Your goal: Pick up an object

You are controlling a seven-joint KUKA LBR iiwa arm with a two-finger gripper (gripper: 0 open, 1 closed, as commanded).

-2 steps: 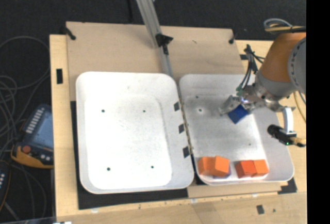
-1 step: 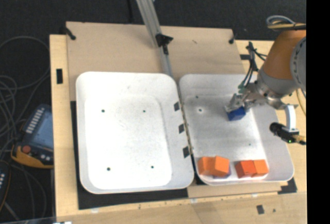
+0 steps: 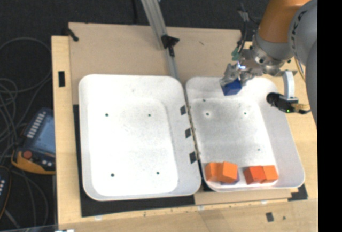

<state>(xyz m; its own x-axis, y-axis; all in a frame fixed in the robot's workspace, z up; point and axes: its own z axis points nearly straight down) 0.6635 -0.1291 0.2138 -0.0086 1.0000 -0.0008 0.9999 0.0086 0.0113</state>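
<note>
Evidently the grasp itself is the step in hand, or the first of the lift that follows it. The pincer (image 3: 234,80) sits over the far edge of the right bin (image 3: 278,134), and a small blue block (image 3: 231,88) shows right at its tip. The block appears to sit between the fingers, which look closed on it, though the tip is small and blurred from this slant, so the hold reads as likely rather than certain. Whether the block hangs clear of the bin floor or rests on it I cannot tell.

By my judgement the next move calls for a straight rise, slow enough that a shallow grip on so small a block does not slip, and clear of the bin's far rim just beside it.

Two orange blocks, one (image 3: 222,171) and another (image 3: 261,174), lie well apart from the pincer along the near wall of the same bin. The left bin (image 3: 91,118) sits alongside on the worktop (image 3: 117,44).
</note>
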